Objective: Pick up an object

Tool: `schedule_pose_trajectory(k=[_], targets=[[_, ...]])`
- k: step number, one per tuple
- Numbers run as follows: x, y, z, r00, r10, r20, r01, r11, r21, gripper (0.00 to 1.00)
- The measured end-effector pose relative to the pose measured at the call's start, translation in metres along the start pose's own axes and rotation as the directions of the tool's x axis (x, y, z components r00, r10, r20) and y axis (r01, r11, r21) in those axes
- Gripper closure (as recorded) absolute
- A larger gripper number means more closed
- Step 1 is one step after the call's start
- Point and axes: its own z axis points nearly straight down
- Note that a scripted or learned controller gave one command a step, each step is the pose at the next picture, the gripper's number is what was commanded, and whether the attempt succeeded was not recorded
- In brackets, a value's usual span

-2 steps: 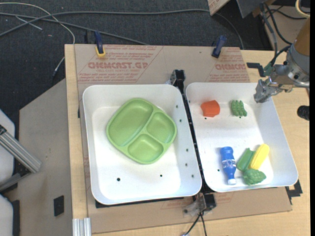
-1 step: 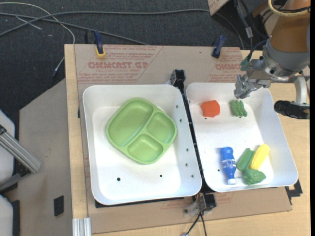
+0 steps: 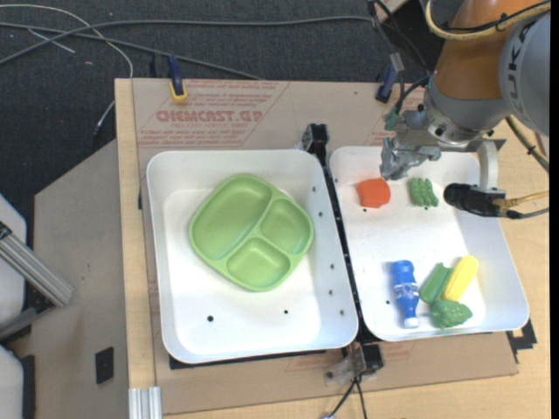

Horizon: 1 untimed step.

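Plate first, at the far left of your reach: the green divided plate (image 3: 251, 231) lies flat in the left bin (image 3: 166, 182) and offers the jaws no easy edge, so leave it alone. Moving right, the right bin (image 3: 489, 234) carries the likelier targets. The orange block (image 3: 375, 192) sits near the bin's far left corner, and the gripper (image 3: 397, 166) hangs just above and to the right of it, between the block and the small green piece (image 3: 423, 191). Whether the jaws are open or closed cannot be told at this angle, and nothing shows between them, so treat the pick as not yet made. To do this step well, choose one thing and centre on it; the block looks the better bet, being compact and standing apart from its neighbour. Shift slightly toward the bin's left wall before you descend, so the jaws straddle the block rather than land in the gap beside it. Farther toward you, the blue bottle (image 3: 403, 293), the green-and-yellow corn (image 3: 452, 279) and the broccoli piece (image 3: 452, 312) crowd together; a grasp there risks nudging neighbours.
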Motion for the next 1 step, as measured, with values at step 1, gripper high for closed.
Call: schedule_pose_trajectory(k=[1], targets=[[0.0440,0.0057,0.0041,1.000,0.001,0.001,-0.001,1.000,-0.001,1.00]])
